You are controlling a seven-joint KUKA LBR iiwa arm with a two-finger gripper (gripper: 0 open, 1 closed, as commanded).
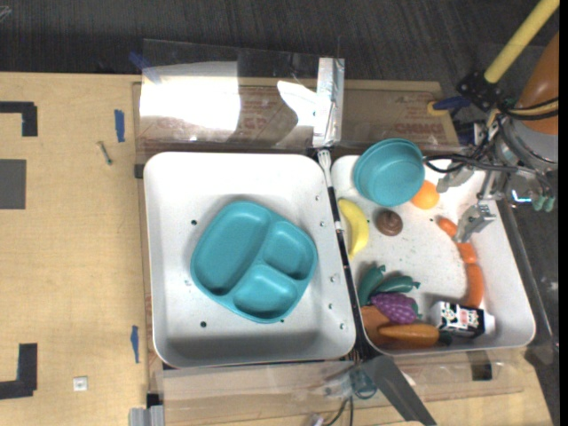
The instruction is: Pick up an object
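Because my claw (475, 216) hangs just above the orange carrot (471, 269), right of the teal bowl (389, 171), I judge a grasp pending; whether it's spread, I cannot tell.

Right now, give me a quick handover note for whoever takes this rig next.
Hand: over the right bin's upper right; grip state unclear, nothing seen held.
Right bin: teal bowl, banana, brown ball, orange ball, carrot, grapes, small bottle.
Left bin: teal divided plate.
Done: no pick yet.
Left: grasp and lift one object.
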